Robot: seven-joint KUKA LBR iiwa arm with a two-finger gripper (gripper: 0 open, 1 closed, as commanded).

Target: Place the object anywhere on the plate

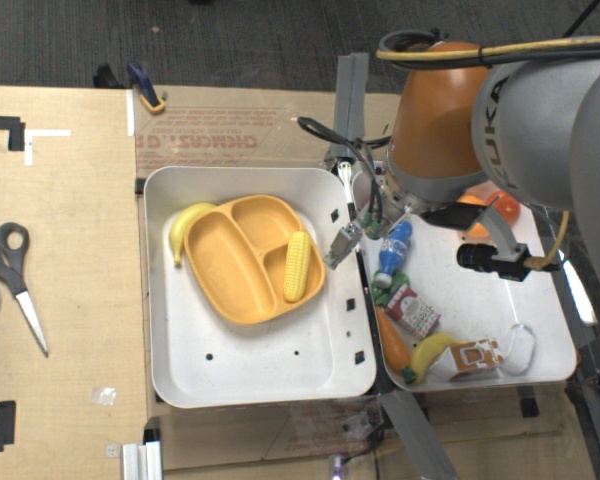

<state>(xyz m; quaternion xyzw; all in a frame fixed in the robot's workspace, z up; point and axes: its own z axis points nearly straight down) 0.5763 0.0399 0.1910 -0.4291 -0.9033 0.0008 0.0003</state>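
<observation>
Corn (296, 265) lies in the small right-hand compartment of your yellow divided plate (235, 268), so the toy cob is already on the dish. The plate sits in the left bin (250, 363), and a yellow banana (185, 226) is tucked against the plate's upper-left rim. Your gripper (342, 245) hangs over the divide between the two bins, just right of the plate; whether it is released or clenched you cannot tell, and nothing shows between its tips. In the right bin (540, 373) you see a blue bottle (394, 247), a carrot (393, 344), a small banana (430, 352) and a little juice carton (473, 358). Scissors (15, 278) rest on the bench at far left.
</observation>
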